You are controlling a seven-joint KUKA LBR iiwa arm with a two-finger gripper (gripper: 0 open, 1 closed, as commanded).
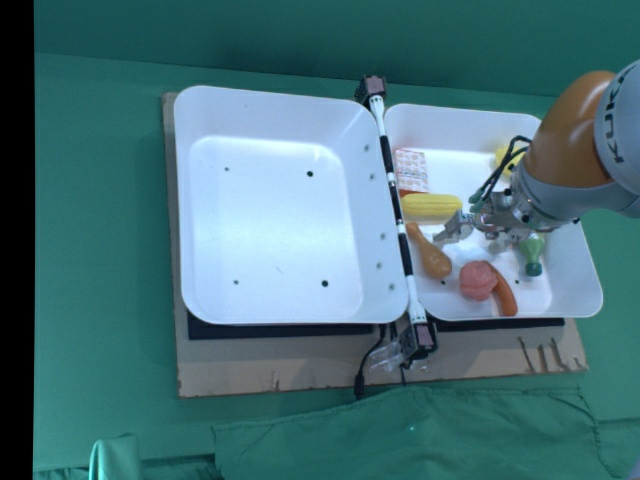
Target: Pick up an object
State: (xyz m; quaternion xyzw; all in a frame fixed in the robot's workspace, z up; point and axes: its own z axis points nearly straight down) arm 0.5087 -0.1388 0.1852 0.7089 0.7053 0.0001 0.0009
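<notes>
Fingers (452, 230) of the metal gripper (462, 230) stand slightly spread, gripping nothing, low in the right white bin (575, 293). Just beside them lie a yellow corn cob (431, 206) and an orange drumstick-shaped toy (428, 252).

Right bin (570, 293) contents: one yellow corn cob (431, 206) lying crosswise near the divider; a white packet with red print (411, 170) flat behind it; an orange drumstick-shaped piece (429, 252) lying diagonally; a pink lump (478, 280) touching an orange sausage (505, 295); a green bottle (532, 254) lying tilted; a partly hidden yellow item (503, 157).
</notes>
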